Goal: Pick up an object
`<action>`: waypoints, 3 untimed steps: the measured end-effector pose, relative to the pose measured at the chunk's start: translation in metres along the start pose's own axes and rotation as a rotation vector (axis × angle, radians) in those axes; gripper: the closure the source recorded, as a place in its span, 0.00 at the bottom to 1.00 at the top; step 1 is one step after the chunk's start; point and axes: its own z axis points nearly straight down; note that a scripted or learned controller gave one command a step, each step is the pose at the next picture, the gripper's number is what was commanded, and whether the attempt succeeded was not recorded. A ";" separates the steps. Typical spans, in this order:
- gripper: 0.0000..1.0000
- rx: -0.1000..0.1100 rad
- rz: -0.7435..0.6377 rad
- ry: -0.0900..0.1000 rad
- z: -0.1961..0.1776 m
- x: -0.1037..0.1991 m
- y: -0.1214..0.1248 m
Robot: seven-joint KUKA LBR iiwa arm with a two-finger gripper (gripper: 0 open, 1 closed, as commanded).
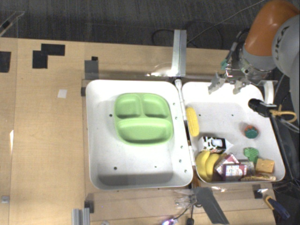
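My gripper [227, 86] hangs over the back edge of the right bin [220, 109], open, with nothing between its fingers. Below it, toward the front of that bin, lie a yellow corn cob [192, 121], a black-and-white item [214, 143], a bunch of bananas [207, 164] and a maroon packet [232, 168]. On the right side sit a round green and red piece [251, 131], a small green piece [251, 152] and a tan block [265, 165]. All of these lie well apart from the gripper.
The left bin [101, 139] holds a light green divided plate [143, 117]. A metal post [179, 53] rises behind the ridge between the two bins. The arm's orange band [267, 22] is at the upper right.
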 end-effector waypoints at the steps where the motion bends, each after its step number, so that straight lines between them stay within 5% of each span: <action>1: 0.00 -0.002 0.117 -0.001 0.097 0.022 -0.034; 3: 0.00 -0.021 0.105 0.000 0.101 0.008 -0.147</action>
